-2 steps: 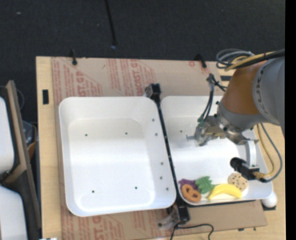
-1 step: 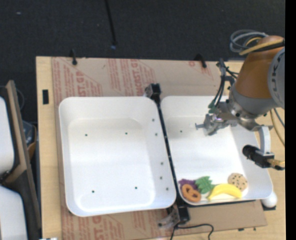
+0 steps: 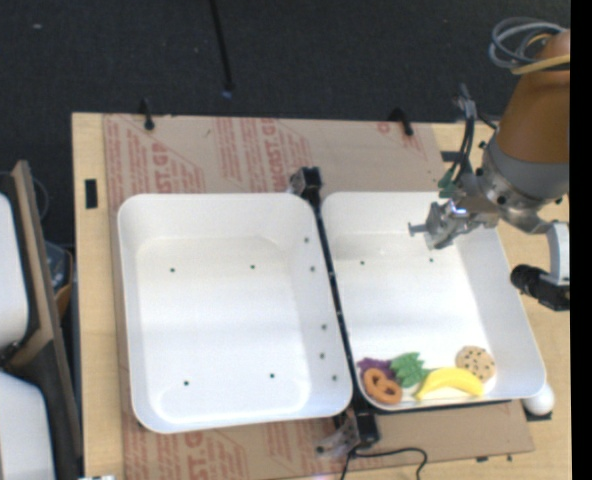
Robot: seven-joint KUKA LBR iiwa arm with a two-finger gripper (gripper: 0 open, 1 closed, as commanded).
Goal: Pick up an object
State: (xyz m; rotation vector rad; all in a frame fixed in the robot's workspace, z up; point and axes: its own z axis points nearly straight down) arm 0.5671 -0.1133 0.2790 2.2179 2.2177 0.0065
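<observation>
Gripper, finger state indiscernible, above right bin; banana, cookie near front. Cardboard lettering illegible.

Two shallow white plastic bins sit on tan board printed red. Lower right: yellow toy banana, green leafy toy, brown pretzel, purple grapes, tan speckled cookie.

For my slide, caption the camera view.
Hand hovers over right bin's far end; toy banana, cookie, pretzel cluster at near edge.
</observation>
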